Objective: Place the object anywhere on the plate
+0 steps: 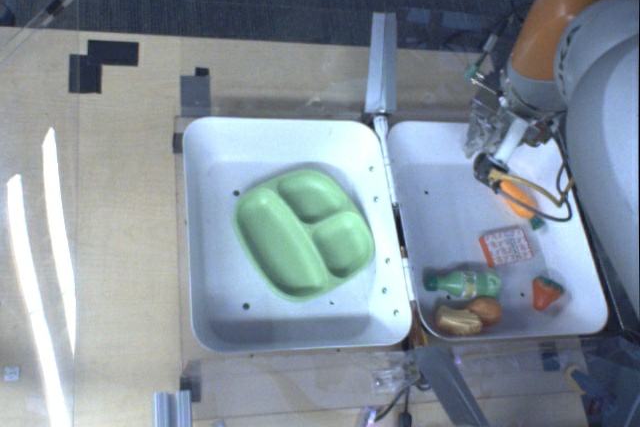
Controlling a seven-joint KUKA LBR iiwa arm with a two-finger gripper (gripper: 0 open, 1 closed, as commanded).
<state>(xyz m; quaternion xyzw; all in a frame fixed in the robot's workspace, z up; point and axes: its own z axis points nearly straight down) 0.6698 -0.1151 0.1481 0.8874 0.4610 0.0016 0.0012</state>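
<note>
You risked a miss: the orange carrot (520, 202), prob. the object, lay in the right bin (432, 177) just beside the gripper (483, 147), not under it, so a grab could push it away. I could not tell if the gripper was spread or pressed together. The green plate (300, 233) lay in the left bin (212, 160).

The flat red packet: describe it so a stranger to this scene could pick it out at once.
Of the two white bins, take the right bin, beside the one holding the green plate. In its lower half, just above and right of the green bottle, lies the flat red packet. It alone is a flat square with pale print; its neighbours are rounded.
</note>
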